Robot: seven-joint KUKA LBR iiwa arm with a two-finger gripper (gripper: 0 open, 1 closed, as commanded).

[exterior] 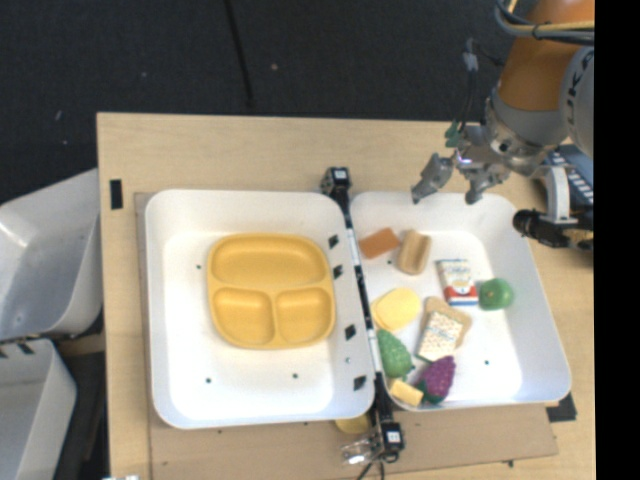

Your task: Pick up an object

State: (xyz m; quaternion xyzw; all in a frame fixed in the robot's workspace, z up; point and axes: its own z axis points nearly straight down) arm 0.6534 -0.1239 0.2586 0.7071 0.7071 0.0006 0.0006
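Above the far edge of the right bin [540, 368], the tool [452, 181] hangs with its two fingers [430, 183] spread wide and nothing between them; it touches no object and looks to be clear of the bin's rim. Every candidate lies in that bin, nearer the camera than the tool: an orange block [378, 243] and a tan cylinder [413, 252] closest to it, then a small carton [458, 280], a green ball [494, 294], a yellow round piece [397, 309], a cracker box [442, 331], and a crowded cluster of green, purple and yellow items by the near corner. The left bin [180, 388] carries a yellow divided tray [270, 288]. To do the step well, I would pick a piece with free space on both sides (the green ball seems the most isolated), centre the fingers over it, and descend straight before closing. The near-corner cluster seems a poor choice, since neighbours could block a finger.
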